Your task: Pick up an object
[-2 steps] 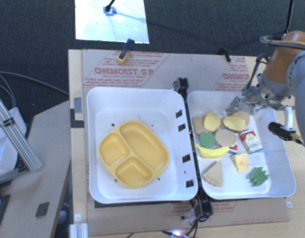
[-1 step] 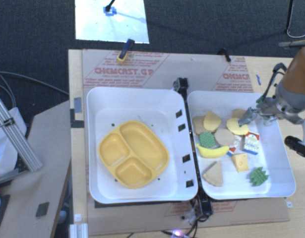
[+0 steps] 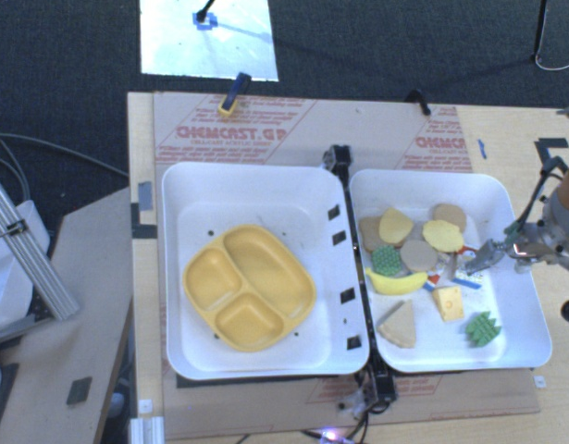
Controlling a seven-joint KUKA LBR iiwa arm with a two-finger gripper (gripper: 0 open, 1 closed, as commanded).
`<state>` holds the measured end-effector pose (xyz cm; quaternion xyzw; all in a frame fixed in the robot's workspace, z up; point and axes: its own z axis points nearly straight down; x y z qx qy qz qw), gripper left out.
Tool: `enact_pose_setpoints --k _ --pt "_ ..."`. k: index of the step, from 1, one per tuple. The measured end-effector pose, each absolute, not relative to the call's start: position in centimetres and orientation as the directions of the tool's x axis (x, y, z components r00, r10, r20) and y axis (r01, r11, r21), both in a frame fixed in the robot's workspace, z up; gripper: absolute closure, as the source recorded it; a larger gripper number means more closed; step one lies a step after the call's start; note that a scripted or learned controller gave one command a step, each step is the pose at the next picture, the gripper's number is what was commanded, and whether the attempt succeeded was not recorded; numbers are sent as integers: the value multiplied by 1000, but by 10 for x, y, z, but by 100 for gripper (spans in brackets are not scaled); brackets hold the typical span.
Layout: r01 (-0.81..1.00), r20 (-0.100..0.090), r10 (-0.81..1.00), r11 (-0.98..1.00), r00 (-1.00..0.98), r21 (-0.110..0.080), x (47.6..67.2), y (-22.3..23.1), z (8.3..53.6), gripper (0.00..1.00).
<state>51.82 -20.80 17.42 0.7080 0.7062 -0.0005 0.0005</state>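
Here, in the camera view, two shallow white plastic bins sit side by side on the bench. The left bin (image 3: 187, 202) carries a yellow three-compartment plastic tray (image 3: 250, 287), lying at a slant near its middle. The right bin (image 3: 515, 206) holds a cluster of toy food pieces toward its left and middle. At the far side lie a yellow round piece (image 3: 396, 225), a tan round piece (image 3: 449, 215) and a second yellow oval piece (image 3: 442, 236), the last just right of a grey-brown disc (image 3: 417, 254). A green textured round piece (image 3: 388, 260) sits left of that disc, touching the yellow banana (image 3: 397, 283) that lies just nearer. Right of the banana is a small yellow cheese wedge (image 3: 447, 302); nearer still is a tan triangular slice (image 3: 399, 325), and at the near right a green leafy piece (image 3: 482, 328) lies apart from the rest.

The grey two-finger gripper (image 3: 483, 257) reaches in from the right, low over the right bin, its tip just right of the cluster beside small red and blue bits (image 3: 451, 280). I cannot tell how the gripper is set, and nothing is seen grasped in it.
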Motion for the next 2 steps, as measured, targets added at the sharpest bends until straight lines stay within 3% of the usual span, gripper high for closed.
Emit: enact_pose_setpoints --k 1,2 --pt "1000 2 1000 -2 2 0 486 -206 81 0" --pt "1000 3 1000 10 -10 1 488 -127 103 0"
